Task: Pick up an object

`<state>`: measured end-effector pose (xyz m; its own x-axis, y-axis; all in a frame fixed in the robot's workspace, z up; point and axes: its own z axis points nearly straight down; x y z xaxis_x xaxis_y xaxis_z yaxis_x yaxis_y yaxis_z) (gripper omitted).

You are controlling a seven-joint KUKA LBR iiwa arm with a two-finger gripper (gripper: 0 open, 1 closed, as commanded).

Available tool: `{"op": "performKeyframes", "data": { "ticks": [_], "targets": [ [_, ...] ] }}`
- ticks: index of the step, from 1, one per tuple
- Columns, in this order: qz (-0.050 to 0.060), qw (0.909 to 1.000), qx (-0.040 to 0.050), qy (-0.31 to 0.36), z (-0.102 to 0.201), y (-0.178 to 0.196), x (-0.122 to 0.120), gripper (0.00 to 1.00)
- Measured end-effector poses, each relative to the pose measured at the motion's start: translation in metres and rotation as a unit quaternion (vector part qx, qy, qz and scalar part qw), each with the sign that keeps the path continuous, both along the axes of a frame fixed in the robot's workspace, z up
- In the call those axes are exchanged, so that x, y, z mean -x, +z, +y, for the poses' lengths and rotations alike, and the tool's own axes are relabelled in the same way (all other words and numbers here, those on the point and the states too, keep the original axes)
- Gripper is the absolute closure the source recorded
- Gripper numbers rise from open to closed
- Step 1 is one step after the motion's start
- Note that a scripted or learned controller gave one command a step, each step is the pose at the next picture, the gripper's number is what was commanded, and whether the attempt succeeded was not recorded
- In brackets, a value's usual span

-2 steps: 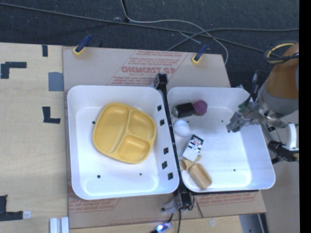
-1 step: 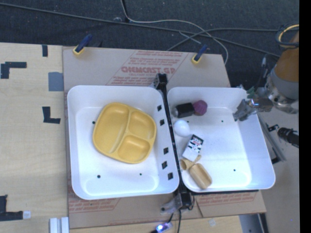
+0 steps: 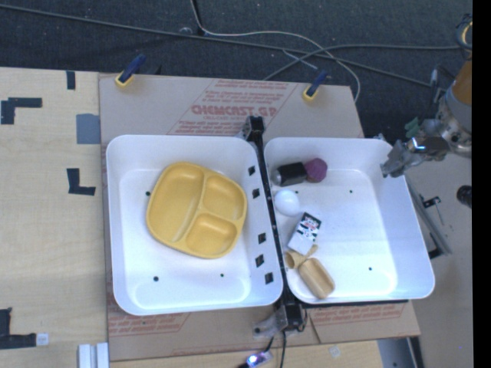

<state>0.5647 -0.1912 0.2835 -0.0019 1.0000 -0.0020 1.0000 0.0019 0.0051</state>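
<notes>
The bench carries two white bins; the gripper [image 3: 399, 159] hangs over the right bin's [image 3: 399, 228] far right corner — I cannot tell its state. The objects crowd the left wall: purple ball [image 3: 315, 169], black block [image 3: 291, 174], white ball [image 3: 287, 202], small carton [image 3: 304, 234], tan piece [image 3: 314, 276]. Reaching there risks striking the divider — or only nudging neighbours.

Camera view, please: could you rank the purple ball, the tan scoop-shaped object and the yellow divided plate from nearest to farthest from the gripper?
The gripper sits at the right bin's far right rim.
1. Purple ball: right bin, far left part, beside a black object.
2. Tan scoop-shaped object: right bin, near left corner.
3. Yellow divided plate: left bin, across the divider.
</notes>
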Motion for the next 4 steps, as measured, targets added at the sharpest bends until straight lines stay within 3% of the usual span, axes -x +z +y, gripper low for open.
{"op": "performKeyframes", "data": {
  "ticks": [1, 3, 4],
  "targets": [
    [0.003, 1.0, -0.0009, 0.001, 0.05, -0.006, -0.005, 1.0],
    [0.004, 1.0, -0.0011, 0.002, 0.149, -0.036, -0.047, 1.0],
    [0.003, 1.0, -0.0013, 0.002, 0.204, -0.032, -0.062, 1.0]
  ]
}}
